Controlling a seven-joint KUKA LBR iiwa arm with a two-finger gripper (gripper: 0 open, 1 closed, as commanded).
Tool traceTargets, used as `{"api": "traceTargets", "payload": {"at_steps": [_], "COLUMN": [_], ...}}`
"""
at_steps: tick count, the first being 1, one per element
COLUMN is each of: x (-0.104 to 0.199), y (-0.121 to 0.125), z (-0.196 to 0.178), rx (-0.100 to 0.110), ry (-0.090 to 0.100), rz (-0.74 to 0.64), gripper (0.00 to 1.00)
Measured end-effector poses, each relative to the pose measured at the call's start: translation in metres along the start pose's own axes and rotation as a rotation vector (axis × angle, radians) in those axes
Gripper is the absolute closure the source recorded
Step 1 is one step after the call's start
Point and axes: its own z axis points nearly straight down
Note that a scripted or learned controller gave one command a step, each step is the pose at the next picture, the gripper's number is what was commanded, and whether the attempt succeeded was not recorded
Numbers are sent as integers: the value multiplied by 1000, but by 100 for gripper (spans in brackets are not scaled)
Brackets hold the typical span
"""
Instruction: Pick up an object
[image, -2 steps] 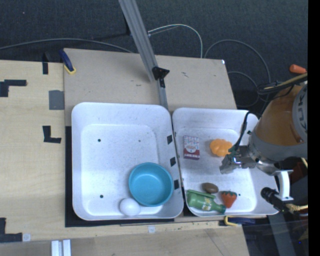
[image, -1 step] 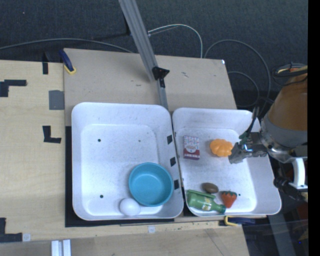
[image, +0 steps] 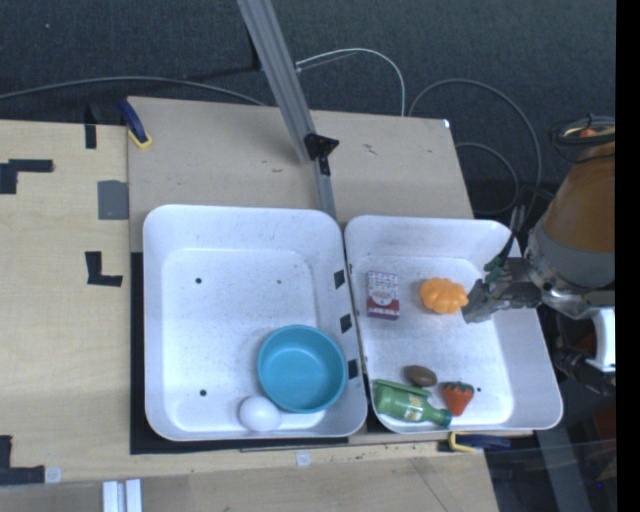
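Plywood (image: 250, 150) lay under 2 white bins, with pale benchtop (image: 50, 350) at far left and dark carpet (image: 120, 45) with looping cables behind. The left bin (image: 190, 250) held a blue bowl (image: 300, 367) touching a white ball (image: 260, 412). The right bin (image: 500, 400) held a small red carton (image: 382, 295), an orange object (image: 443, 295), a brown lump (image: 421, 376), a green bottle (image: 408, 404) and a strawberry (image: 458, 396). The gripper (image: 478, 303) sat just right of the orange object, holding nothing visible; how far open, I could not tell
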Motion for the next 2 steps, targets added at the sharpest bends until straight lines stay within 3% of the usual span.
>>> {"api": "traceTargets", "payload": {"at_steps": [1,2], "x": [43,88], "y": [35,53], "z": [-1,-4], "rx": [0,1], "ry": [2,2], "rz": [-5,-5], "gripper": [100,100]}}
